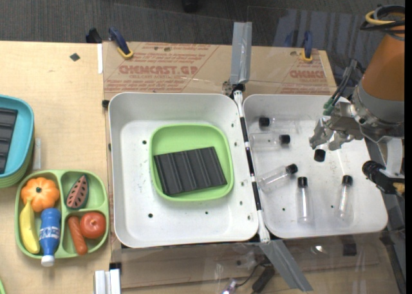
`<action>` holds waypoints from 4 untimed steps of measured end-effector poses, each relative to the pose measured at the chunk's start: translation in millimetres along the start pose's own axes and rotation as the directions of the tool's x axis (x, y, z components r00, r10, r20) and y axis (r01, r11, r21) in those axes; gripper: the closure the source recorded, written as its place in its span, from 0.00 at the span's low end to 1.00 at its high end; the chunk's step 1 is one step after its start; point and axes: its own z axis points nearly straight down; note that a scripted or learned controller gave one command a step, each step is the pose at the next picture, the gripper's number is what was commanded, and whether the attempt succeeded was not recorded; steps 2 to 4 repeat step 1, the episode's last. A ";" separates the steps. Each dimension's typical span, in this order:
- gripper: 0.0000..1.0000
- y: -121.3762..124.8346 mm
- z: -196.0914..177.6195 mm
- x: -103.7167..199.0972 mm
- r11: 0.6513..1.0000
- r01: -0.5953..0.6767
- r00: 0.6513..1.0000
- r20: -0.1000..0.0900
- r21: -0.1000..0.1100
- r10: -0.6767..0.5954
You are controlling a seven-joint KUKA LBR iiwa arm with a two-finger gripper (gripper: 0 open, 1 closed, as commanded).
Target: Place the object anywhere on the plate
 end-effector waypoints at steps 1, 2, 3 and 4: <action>0.00 0.0 0.0 0.0 1.000 0.000 1.000 0.000 0.000 0.000; 0.00 0.0 0.0 0.0 1.000 0.000 1.000 0.000 0.000 0.000; 0.00 0.0 0.0 0.0 1.000 0.000 1.000 0.000 0.000 0.000; 0.00 0.0 0.0 0.0 1.000 0.000 1.000 0.000 0.000 0.000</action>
